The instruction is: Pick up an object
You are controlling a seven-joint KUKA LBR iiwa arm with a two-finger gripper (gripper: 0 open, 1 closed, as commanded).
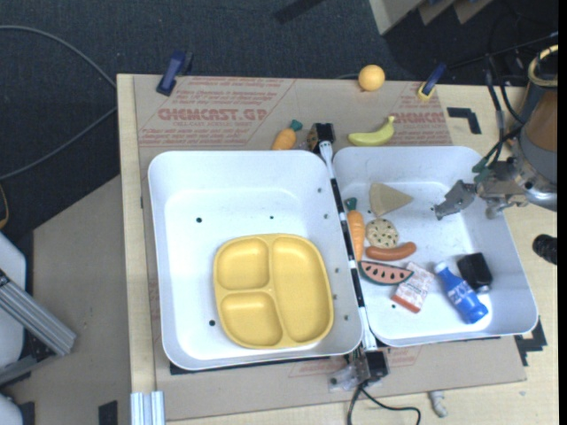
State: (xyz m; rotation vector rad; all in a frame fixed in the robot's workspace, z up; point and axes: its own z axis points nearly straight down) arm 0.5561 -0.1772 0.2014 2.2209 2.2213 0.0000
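Yellow plastic marks the left of the scene: a three-compartment tray [273,289] lies in the left bin [177,184], with nothing else beside it. Across the divider, the right bin [509,264] holds the candidates for picking — a carrot [355,234] against its left wall, a speckled cookie [382,233], a sausage [391,251], a watermelon slice [385,273], a tan wedge [388,199] further back, a small red-and-white packet [412,290], then a blue bottle [462,295] touching a black block [475,270]. Further right, the gripper [450,202] hangs over bare bin floor near the right wall, its fingers slightly apart with nothing between them. Judging from this, the task is at the approach stage — no object is grasped yet. The next move calls for choosing one item, centring above it, then descending; the bottle and block lie nearest.
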